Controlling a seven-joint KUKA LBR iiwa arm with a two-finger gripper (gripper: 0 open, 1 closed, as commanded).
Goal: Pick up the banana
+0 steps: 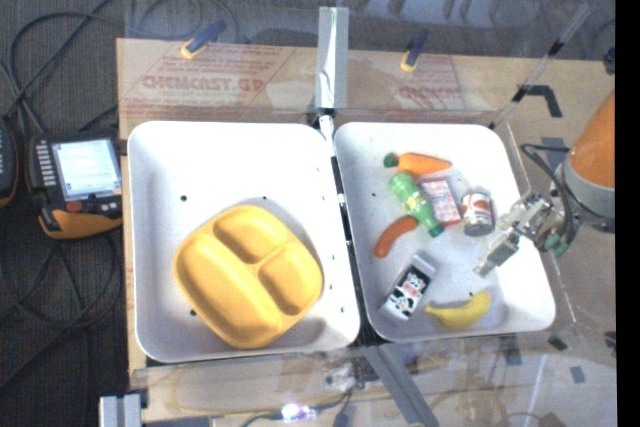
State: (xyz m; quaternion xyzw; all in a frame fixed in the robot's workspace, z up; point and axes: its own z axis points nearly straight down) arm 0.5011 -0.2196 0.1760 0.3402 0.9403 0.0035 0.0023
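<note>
Camera view has my metal two-finger claw (508, 240) over the right shallow white plastic bin (510, 150) near its right wall, fingers apart and holding nothing, with the curved yellow banana (460, 310) lying flat near that bin's front edge, just beside a small black-and-white carton (408, 290). I'd call this the approach step, grasp not yet made; next I need to shift the claw toward the front of the bin, line it across the banana's middle, drop and close without clipping the carton. Left bin (150, 155) holds a yellow sectioned tray (248, 273), not relevant.
</note>
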